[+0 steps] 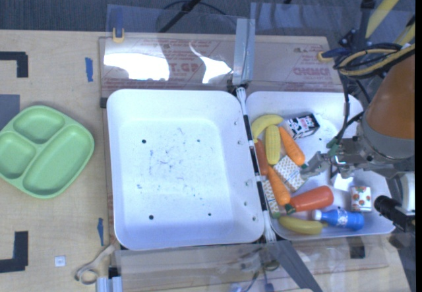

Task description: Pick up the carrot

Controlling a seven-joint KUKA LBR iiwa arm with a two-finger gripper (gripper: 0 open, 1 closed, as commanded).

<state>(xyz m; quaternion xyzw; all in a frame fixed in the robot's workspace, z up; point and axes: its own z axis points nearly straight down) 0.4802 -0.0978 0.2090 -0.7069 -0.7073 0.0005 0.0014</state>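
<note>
My two-finger gripper hovers at centre-right of the frame, fingers spread, pinching nothing. The tapered orange plastic carrot lies just left of it.

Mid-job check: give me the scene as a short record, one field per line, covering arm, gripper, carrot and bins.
arm: reaching in from the right, over the right bin
gripper: low in the right bin, beside the toys
carrot: lying among the toys, left of the gripper, not held
second carrot: lower in the pile, near the red bottle
left bin: white, pen marks on its floor
green tray: on the bench, far left
</note>
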